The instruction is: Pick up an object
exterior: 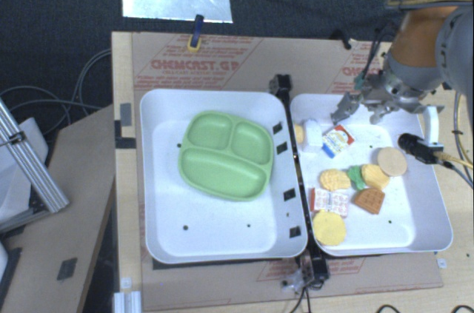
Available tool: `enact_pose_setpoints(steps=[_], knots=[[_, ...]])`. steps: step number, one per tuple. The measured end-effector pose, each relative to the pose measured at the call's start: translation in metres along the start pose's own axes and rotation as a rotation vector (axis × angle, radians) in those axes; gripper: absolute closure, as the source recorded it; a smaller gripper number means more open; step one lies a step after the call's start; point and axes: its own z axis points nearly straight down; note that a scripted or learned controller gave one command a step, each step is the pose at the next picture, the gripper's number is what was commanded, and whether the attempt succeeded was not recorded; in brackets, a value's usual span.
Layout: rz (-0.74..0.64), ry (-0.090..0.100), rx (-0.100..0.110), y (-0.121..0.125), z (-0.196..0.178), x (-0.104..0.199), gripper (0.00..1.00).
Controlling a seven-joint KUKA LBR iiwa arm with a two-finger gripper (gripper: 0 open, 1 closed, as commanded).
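Observation:
The right bin (426, 226) holds several small toy foods. Among them are a red, white and blue packet (337, 140), a white piece (312, 130), a tan round cookie (391, 161) and a brown waffle (370, 200). There are also a yellow disc (329, 228) and a red-and-white wrapper (329, 201). My gripper (361, 112) hangs over the far part of this bin, just up and right of the packet. Its two fingers are spread open with nothing between them.
A green divided plate (226, 155) lies in the left bin (159, 230). A black divider with clips (290, 156) separates the bins. A yellow piece (298, 132) sits against that divider. A black cable end (415, 147) hangs over the right bin's right side.

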Motion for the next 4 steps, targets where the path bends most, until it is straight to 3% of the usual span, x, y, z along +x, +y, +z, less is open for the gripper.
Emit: enact_pose_setpoints(steps=[1, 2, 3, 4], knots=[[-0.002, -0.001, -0.013, 0.003, -0.008, 0.000, 0.00], [-0.001, -0.001, -0.008, 0.005, 0.055, 0.002, 0.00], [-0.002, -0.003, -0.029, 0.011, 0.076, 0.002, 0.00], [-0.002, -0.004, -0.030, 0.011, 0.067, 0.001, 1.00]])
